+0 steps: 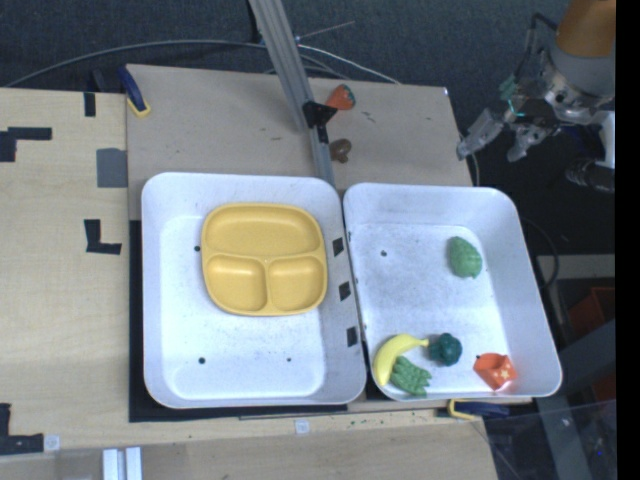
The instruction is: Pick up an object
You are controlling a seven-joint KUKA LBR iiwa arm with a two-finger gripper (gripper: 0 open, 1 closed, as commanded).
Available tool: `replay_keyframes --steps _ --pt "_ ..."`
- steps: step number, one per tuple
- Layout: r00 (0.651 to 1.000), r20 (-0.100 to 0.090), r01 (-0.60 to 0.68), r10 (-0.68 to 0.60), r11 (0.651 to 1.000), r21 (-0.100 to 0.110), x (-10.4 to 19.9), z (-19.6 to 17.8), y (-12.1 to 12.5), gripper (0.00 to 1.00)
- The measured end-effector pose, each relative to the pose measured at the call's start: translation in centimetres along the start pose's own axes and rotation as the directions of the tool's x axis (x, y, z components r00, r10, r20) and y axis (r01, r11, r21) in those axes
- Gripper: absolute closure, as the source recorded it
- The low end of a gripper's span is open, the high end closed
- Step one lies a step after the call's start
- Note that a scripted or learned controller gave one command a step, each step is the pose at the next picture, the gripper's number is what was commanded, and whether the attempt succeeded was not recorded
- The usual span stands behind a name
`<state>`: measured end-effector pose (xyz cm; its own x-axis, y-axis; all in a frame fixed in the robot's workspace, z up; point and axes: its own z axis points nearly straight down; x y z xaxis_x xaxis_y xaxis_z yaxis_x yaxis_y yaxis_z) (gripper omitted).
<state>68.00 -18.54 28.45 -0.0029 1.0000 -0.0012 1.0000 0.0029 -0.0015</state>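
I hang beyond the right bin's (520,223) far right corner, my gripper (500,133) spread wide, holding nothing; the pick isn't begun. Next I judge I must swing in and descend over the green lump (464,257).

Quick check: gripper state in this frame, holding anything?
Gripper: open, holding nothing, up beyond the right bin's far right corner, outside it.

Arm (585,18) cut off by top and right edges. Gripper (497,133) small, blurred, finger state unclear. Dark green object (445,348) near the banana (392,352) too small to identify. Slanted metal bar (285,53) cut by top edge.
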Motion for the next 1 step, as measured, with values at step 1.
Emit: replay_keyframes --steps 1 --pt "1.0 0.0 0.0 0.0 1.0 0.0 -0.01 0.0 -0.01 0.0"
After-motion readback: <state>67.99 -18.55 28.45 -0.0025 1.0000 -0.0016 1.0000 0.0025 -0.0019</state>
